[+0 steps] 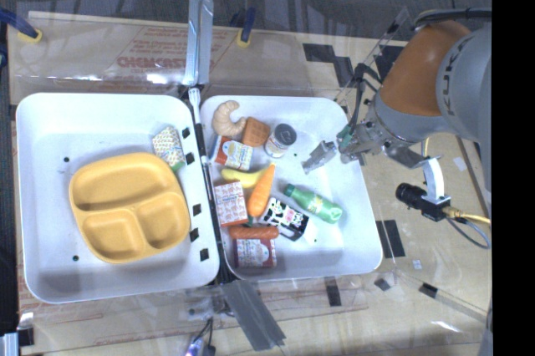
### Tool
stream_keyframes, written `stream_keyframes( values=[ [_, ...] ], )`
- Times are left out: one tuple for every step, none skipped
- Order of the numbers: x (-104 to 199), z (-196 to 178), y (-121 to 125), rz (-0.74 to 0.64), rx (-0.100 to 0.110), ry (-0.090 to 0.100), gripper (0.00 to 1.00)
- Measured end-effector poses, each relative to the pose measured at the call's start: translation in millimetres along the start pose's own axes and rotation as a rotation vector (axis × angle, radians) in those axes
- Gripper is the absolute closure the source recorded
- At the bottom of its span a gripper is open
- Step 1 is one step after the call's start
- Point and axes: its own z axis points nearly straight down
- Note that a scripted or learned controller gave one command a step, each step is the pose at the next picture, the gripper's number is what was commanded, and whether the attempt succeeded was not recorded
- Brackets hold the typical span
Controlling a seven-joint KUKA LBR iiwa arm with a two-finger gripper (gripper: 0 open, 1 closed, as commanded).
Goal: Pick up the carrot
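No label I can read from here; red print on the bench sheet (155, 53) is too blurred. My arm (426, 87) reaches in over the right bin (359, 237), gripper (320, 155) low near the bin's upper right, fingers slightly spread, pinching nothing. The carrot (261, 191) lies just down-left of the jaws, slanted, tip up-right toward them, green end down-left. A green bottle (313, 203) lies just below the jaws.
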Motion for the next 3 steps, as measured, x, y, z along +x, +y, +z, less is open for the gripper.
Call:
stream_keyframes(
  values=[
    [-0.2, -7.2, 0.7, -0.003, 0.003, 0.001, 1.00],
    [-0.1, -7.2, 0.7, -0.004, 0.003, 0.001, 0.00],
    [40.2, -0.3, -37.1, 0.235, 0.007, 0.003, 0.00]
  ],
)
